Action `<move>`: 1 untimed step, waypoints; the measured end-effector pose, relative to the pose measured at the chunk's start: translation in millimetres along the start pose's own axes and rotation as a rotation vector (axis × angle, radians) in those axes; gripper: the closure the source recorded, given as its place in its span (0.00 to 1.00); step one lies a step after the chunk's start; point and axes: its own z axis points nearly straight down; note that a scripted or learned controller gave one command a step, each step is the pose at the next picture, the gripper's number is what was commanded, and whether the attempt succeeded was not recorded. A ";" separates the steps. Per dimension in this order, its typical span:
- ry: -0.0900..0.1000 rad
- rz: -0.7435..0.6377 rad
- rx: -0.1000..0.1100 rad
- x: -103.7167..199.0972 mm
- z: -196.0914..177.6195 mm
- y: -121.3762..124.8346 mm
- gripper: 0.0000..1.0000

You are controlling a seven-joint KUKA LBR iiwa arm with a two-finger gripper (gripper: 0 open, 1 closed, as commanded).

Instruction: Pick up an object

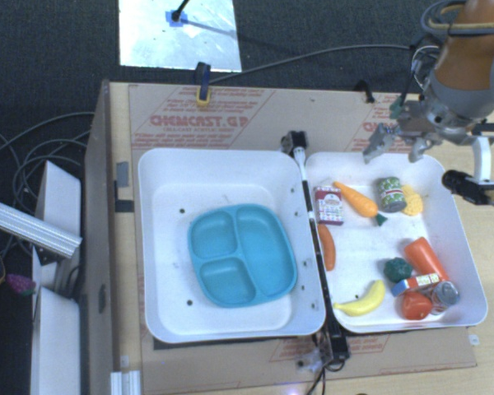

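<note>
My gripper [400, 144] hangs over the far rim of the right bin [469, 245], open, its two fingers [379, 141] spread with nothing between them. Just below it in that bin lie an orange carrot [356, 198], a green can [389, 194] and a yellow corn piece [412, 202]. A red box [328, 205] and an orange sausage [327, 247] rest by the bin's left wall. Toward the near side are a banana [362, 299], an orange bottle [426, 256], a dark green piece [397, 268], a red tomato [413, 305] and a small silver can [447, 293].
The left bin [160, 220] holds a blue divided plate [241, 255]. A black clamp [296, 145] sits where the two bins meet at the far side. Cardboard [230, 118] lies under both bins. Cables [33, 151] run along the dark floor at left.
</note>
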 end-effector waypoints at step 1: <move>0.001 -0.001 0.004 17.7 132.5 -2.1 0.00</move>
